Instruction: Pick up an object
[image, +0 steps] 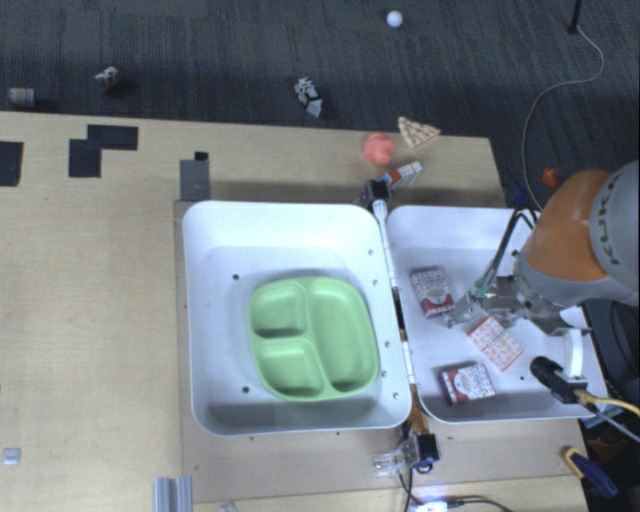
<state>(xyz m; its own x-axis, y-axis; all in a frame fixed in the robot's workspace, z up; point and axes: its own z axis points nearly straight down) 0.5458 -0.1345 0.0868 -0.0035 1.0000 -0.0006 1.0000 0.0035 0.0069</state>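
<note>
the arm enters from the right edge of the frame, orange band uppermost, wrist angled down into the right bin (420, 395). the gripper (478, 308) sits low at the bin's centre; its state cannot be told. a pale patterned packet (496, 343) lies just beside it, a red-and-white carton (431, 290) to its upper left, another carton (467, 382) at lower centre.

You see the arm (590, 240) cut off by the right edge. It covers the far right corner of the right bin (440, 225). The small bits on the dark floor (308, 97) are too blurred to name.
</note>
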